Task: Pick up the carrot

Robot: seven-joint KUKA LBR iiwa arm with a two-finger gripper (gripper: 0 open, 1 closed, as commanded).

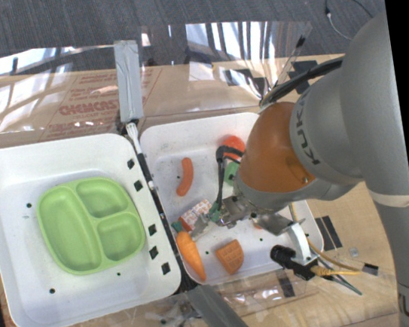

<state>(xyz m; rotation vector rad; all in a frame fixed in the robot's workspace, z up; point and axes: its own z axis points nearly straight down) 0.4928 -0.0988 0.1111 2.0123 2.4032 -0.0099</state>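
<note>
— So where is the carrot [191,255]?

— Low in the right bin [157,144], hard against its left wall, near the front corner. Its long axis runs roughly front to back, a little slanted, thick end toward the bin's middle, tip toward the front edge.

— What lies around it?

— Just to its right sits an orange wedge [230,256], apart from it. Above it there is a small wrapped packet [195,215], and farther back a sausage [184,176], well apart. A red piece [231,147] shows near the arm. The left bin [1,227] holds a green tray [92,224], across the dividing wall from the carrot.

— And the fingers?

— The fingers [227,214] hang over the middle of the right bin, under the arm's orange band. The carrot lies below and to the left of them in the camera view, near but not touching. Whether they are spread or closed I cannot tell; the wrist hides them. Nothing shows between them.

— So the next move?

— Likely a shift toward the left wall and front, then a descent. I'd judge the wall a risk: a finger may strike it, since the carrot hugs it.
</note>
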